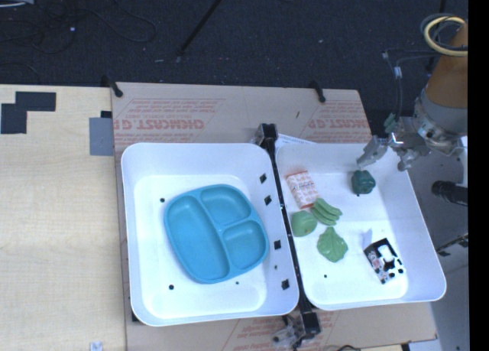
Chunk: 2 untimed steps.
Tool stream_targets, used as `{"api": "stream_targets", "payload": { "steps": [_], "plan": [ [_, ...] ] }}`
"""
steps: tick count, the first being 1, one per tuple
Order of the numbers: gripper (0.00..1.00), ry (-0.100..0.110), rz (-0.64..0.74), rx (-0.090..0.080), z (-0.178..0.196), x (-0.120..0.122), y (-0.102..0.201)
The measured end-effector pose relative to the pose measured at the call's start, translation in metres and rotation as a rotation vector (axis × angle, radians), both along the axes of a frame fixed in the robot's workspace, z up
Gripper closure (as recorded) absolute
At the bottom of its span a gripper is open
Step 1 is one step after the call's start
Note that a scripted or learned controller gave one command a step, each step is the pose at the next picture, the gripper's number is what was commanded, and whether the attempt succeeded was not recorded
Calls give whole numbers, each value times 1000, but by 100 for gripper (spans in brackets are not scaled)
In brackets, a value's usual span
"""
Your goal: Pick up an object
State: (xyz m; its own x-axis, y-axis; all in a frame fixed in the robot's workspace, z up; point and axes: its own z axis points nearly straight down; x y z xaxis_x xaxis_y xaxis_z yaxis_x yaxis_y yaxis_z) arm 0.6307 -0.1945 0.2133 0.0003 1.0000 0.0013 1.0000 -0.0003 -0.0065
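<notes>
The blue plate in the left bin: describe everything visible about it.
The blue plate is a light blue divided tray, seemingly smooth plastic, with rounded corners and three compartments: one long section and two smaller ones beside it. It lies flat and right side up on the floor of the left bin, turned at an angle to the bin's walls. Nothing lies in its compartments, and nothing else touches it.

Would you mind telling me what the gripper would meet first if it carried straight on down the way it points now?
Most likely the dark green object in the right bin: it lies just below the gripper. Depth is unclear from this slanted view, so it might miss and meet the bin floor instead.
</notes>
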Motion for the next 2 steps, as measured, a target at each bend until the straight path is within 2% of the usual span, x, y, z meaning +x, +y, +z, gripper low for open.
{"api": "stream_targets", "payload": {
  "steps": [1, 2],
  "plan": [
    [0, 0, 0, 0, -64, 1, 1],
    [0, -1, -1, 0, -107, 0, 2]
  ]
}}
